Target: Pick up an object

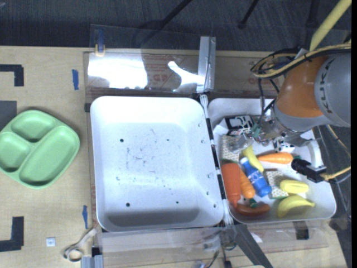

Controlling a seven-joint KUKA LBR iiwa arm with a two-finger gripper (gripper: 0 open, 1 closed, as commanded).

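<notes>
Camera view: pincer [262, 132], grip perhaps unreadable, over a small yellow banana [252, 158] beside a blue bottle [256, 180].

two white bins [148, 166] [326, 205] are seen, one green divided plate [38, 148], two bananas [294, 204] [252, 158], two carrots [231, 182] [274, 158] and one blue bottle [256, 180].

Robotics lab, taped wooden bench [44, 66], white bins [150, 108], tripod legs [184, 10]
</notes>
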